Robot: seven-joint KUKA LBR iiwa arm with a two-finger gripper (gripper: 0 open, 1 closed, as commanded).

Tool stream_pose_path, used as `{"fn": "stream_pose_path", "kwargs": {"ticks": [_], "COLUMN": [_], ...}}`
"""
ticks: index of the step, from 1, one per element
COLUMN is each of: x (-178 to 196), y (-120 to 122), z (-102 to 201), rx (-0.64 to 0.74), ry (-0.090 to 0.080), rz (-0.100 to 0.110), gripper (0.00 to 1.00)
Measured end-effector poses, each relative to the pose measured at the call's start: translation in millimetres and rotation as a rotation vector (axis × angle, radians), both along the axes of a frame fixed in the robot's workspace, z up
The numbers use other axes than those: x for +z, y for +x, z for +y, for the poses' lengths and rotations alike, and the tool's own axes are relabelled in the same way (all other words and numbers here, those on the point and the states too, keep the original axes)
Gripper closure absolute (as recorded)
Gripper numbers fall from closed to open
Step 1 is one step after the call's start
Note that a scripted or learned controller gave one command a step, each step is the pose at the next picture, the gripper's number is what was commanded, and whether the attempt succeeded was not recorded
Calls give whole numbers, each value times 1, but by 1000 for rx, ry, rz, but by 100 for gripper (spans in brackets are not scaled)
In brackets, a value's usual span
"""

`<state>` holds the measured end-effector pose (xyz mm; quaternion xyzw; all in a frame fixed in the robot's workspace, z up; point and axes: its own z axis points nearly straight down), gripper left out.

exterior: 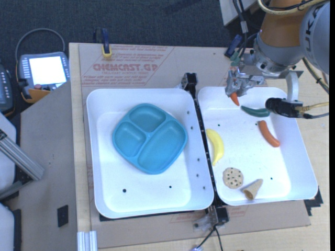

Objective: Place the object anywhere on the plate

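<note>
Smooth three-compartment blue plastic plate

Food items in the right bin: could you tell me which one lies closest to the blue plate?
The yellow banana. It lies against the right bin's left wall, beside the divider, nearest the blue plate; the cookie, cone and sausage lie farther right.

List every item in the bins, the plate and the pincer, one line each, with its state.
Plate: flat in left bin, nothing on it.
Pincer: above right bin, shut on small orange piece.
Banana: lying at right bin's left wall.
Cookie: flat.
Cone: on its side.
Sausage: lying flat.
Green pepper: lying flat.
</note>
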<state>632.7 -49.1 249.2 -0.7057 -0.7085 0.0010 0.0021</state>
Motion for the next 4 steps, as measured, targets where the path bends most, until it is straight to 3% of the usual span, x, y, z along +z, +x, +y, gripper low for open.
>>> {"fn": "stream_pose_path", "kwargs": {"ticks": [1, 3, 4], "x": [-4, -25, -15], "y": [-28, -50, -68], "z": [48, 142, 194], "rx": [0, 1, 2], "ry": [0, 0, 0], "rz": [0, 0, -3], "gripper": [100, 100, 100]}}
